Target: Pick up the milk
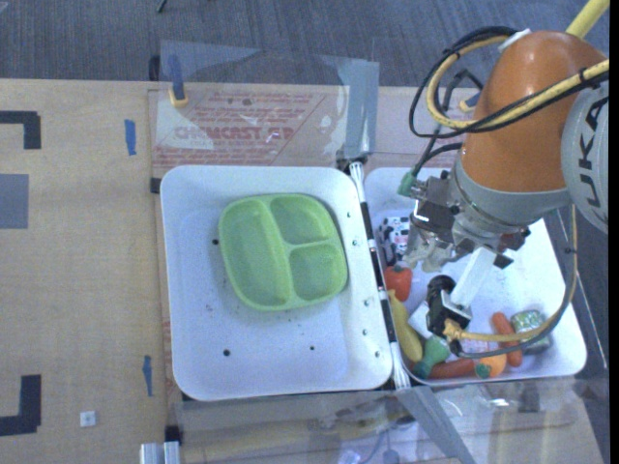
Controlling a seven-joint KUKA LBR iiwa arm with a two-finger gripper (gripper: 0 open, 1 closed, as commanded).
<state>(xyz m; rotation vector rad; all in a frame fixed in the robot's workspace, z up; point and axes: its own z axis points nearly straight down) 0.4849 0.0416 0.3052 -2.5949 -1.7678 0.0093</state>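
Two bins: shallow and white, side by side on the bench [77, 288]; the left bin [184, 356] and the right bin [569, 351] meet along one wall.
Left bin: a green plate [282, 251] with three compartments lies flat, nearer the far edge than the near one.
Arm [527, 104]: grey with an orange band, hanging over the far half of the right bin.
Gripper [427, 253]: pointed down over the left half of the right bin; whether it is apart or together cannot be told.
Milk [392, 232]: a small white carton with black marks, against the right bin's left wall toward the far-left corner, just left of the gripper; contact between them cannot be told.
Red toy [397, 281]: by the same wall, just nearer than the milk.
Banana [407, 336]: yellow, along the left wall toward the near-left corner.
Carrots [484, 363]: orange, along the near edge.
Can [528, 320]: small, toward the near-right corner.
Plastic sheet [242, 129]: clear with red lettering, on the bench beyond the left bin's far edge.
Tape [130, 136]: blue strip on the bench, left of the sheet.
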